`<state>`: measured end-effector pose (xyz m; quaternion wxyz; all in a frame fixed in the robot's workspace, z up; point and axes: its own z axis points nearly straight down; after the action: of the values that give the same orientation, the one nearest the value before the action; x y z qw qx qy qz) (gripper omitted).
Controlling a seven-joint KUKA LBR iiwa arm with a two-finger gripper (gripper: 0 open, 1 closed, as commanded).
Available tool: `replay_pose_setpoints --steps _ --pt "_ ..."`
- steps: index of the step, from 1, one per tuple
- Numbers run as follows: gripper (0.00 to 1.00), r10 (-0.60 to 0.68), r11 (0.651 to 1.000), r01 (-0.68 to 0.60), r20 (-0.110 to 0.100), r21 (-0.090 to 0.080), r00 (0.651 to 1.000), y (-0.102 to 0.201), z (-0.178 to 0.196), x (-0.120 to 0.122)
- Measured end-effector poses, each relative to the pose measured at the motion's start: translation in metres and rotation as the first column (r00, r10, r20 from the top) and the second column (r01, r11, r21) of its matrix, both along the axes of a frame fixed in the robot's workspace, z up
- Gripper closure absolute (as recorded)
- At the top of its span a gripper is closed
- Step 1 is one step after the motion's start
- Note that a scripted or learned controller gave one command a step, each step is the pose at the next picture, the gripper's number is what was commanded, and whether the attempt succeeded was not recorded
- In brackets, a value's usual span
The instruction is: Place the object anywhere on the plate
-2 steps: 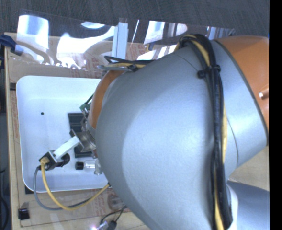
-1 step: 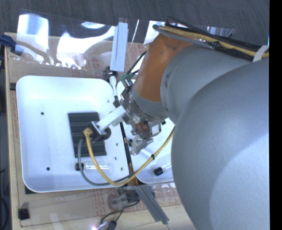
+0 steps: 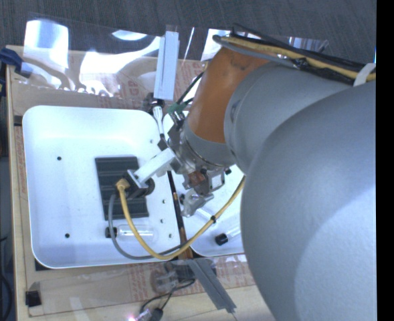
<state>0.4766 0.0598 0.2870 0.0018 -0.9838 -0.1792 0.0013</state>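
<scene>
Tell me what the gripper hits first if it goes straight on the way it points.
Likely the right bin's left rim, by the gap between the bins: the gripper points down there. Depth is unclear from this slant.

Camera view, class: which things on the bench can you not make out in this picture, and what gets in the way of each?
Right bin: mostly hidden under the grey arm; just its near left corner shows.
Small black thing in that corner: too small to identify.
Tool: what lies beneath it is hidden by the wrist.
Dark ribbed slab in the left bin: its right edge is partly covered by robot parts.
</scene>
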Motion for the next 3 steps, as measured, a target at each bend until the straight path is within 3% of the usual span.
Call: replay_pose_setpoints --steps 1,2,3 --pt "1.00 0.008 1.000 -0.008 -0.004 0.001 1.000 0.002 0.009 0.000" --pt "1.00 0.008 1.000 -0.008 -0.001 -0.005 1.000 0.019 -0.018 0.073" --pt "0.00 0.007 1.000 -0.007 -0.001 -0.005 1.000 0.019 -0.018 0.073"
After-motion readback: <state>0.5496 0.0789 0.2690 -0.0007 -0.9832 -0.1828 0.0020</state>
